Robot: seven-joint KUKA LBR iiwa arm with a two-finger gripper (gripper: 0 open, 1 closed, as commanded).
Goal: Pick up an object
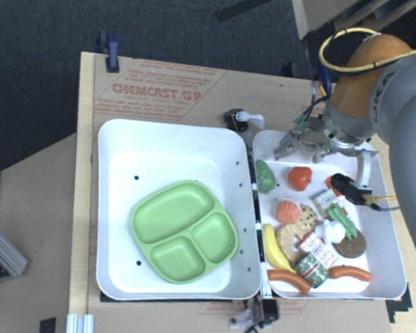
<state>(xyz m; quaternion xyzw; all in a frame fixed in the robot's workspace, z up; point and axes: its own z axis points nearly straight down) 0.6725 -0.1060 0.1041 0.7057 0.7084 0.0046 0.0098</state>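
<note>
While the near edge of the bench [178, 320] shows a black cable trailing off the front, 2 white bins sit side by side just behind it. Left bin [121, 161] carries a green 3-compartment plate [183, 229], lying flat, nothing on it. Right bin [388, 267] is crowded! Nearest the front, 2 sausages [288, 280] lie at the rim, a banana [275, 249] runs along the left wall beside them, and a small green carton [313, 271] sits wedged between. Next back, a brown cookie [349, 246], a cracker [304, 221] and an orange shell shape [287, 210] are packed close, touching or nearly so. Farther still, a red tomato [300, 177] sits apart from a green pepper [265, 177] by the divider. At the far rim hangs the gripper [305, 144], above the bin's back corner, just behind the tomato; whether its fingers are spread or closed, I cannot tell. Nothing shows between them.
</note>
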